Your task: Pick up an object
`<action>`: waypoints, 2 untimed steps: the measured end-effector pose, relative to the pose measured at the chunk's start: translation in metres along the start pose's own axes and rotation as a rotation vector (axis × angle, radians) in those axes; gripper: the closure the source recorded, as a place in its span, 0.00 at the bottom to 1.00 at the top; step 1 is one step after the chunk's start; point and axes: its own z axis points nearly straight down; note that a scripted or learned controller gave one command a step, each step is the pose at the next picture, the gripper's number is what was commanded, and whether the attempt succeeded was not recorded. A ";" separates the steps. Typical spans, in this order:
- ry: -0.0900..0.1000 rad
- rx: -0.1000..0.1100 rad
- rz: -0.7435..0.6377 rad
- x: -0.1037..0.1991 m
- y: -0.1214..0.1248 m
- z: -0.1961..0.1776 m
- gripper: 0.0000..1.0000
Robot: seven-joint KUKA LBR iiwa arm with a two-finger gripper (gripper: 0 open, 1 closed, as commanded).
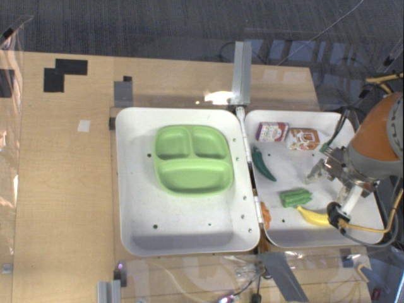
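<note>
We note a banana (314, 216) at the right bin's (278, 235) front, a green block (296, 197) just beside it. The tool (317, 172) hovers above the bin floor nearby; we cannot tell its grip state. A green divided tray (192, 159) occupies the left bin (136, 219).

Grey arm (369, 163), orange band, yellow cable

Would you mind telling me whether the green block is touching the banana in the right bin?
Apart. The camera view shows a strip of white bin floor between the green block and the banana, which lies just below and to its right.
</note>
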 end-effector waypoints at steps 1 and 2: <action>-0.018 0.031 0.143 0.096 0.062 0.004 0.00; 0.001 0.002 0.349 0.033 0.009 0.000 0.00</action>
